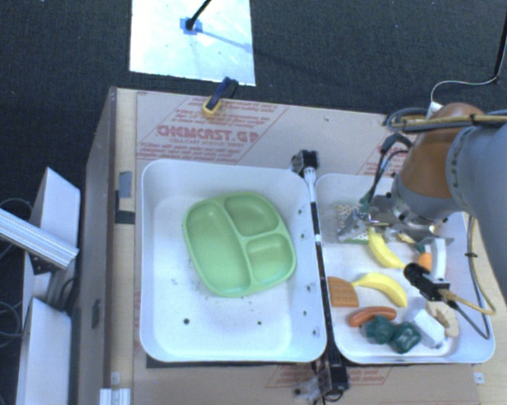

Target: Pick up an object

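Evenly and brightly lit from above, with soft, faint shadows inside the two white bins (228, 341). Slightly washed-out whites on the sheet (194, 31) at top, near glare. Mildly soft and grainy throughout, the dark floor (57, 48) almost featureless.

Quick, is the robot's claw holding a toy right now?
End effector: down in the right bin near a banana; whether it grips anything cannot be told.
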Motion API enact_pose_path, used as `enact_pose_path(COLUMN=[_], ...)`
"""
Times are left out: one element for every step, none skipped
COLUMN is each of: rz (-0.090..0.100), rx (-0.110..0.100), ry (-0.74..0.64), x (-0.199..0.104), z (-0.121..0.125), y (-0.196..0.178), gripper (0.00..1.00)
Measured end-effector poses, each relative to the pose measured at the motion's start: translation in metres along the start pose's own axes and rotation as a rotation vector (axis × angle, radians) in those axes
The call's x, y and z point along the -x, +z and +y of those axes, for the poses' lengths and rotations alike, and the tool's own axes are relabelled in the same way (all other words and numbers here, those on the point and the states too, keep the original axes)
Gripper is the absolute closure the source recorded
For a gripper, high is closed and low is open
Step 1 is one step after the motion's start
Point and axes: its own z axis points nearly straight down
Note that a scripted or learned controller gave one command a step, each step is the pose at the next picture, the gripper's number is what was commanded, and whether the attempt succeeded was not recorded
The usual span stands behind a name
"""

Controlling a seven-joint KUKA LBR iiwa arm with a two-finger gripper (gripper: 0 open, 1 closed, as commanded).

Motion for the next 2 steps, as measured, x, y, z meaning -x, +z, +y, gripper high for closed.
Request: enact_pose_path(rz=[0.002, 0.001], rx=[0.000, -0.003], ry=[0.002, 0.005], x=[-0.064, -0.063], z=[-0.011, -0.079], y=[-0.132, -0.149], gripper=[1.00, 1.00])
